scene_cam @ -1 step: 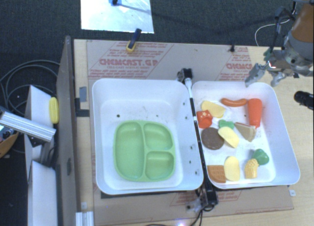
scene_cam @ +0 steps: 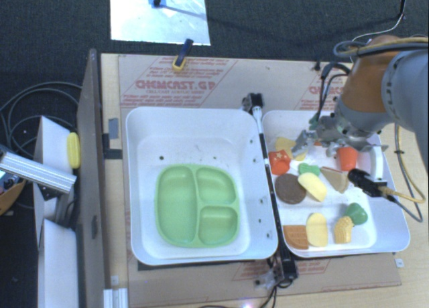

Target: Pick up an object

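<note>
Toy food pieces (scene_cam: 315,196) crowd the right bin (scene_cam: 395,236), lower right of frame; green tray (scene_cam: 198,205) sits in the left bin (scene_cam: 144,132). End effector (scene_cam: 310,140) hovers low over the yellow piece (scene_cam: 286,144), nothing gripped; whether it's apart or together, can't tell. Probably approach step: next, descend and close.

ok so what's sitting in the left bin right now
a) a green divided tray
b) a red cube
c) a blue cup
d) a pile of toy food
a: the left bin holds a green divided tray with three compartments, while the toy food pieces, among them the brown disc and the corn cob, lie in the right bin.
</note>
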### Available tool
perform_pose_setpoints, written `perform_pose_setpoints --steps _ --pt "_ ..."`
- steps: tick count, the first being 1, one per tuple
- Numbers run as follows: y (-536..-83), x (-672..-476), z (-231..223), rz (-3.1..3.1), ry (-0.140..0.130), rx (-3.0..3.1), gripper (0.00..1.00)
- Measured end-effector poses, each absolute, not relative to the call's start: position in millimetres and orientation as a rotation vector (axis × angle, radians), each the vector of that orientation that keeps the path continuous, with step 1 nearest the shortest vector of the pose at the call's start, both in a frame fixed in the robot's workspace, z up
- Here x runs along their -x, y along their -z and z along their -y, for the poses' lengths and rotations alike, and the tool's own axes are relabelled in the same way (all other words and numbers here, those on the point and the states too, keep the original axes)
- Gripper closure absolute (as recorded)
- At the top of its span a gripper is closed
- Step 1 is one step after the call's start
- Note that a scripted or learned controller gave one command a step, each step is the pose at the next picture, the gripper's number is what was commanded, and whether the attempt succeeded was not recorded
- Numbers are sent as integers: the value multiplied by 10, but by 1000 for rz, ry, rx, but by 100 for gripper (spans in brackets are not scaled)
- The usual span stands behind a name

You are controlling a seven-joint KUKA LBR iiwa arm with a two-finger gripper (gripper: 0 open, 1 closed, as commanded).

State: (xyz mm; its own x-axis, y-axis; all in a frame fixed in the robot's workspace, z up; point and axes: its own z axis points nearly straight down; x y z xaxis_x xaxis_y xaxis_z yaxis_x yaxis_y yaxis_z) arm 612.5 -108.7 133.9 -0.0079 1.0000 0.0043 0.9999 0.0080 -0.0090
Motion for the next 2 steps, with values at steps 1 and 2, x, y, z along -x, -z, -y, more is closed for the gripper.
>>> perform_pose_setpoints --steps 1,2 --pt "-846 -5762 1561 2221 5 2224 0" --pt "-998 -5804 1552 2232 12 2225 100"
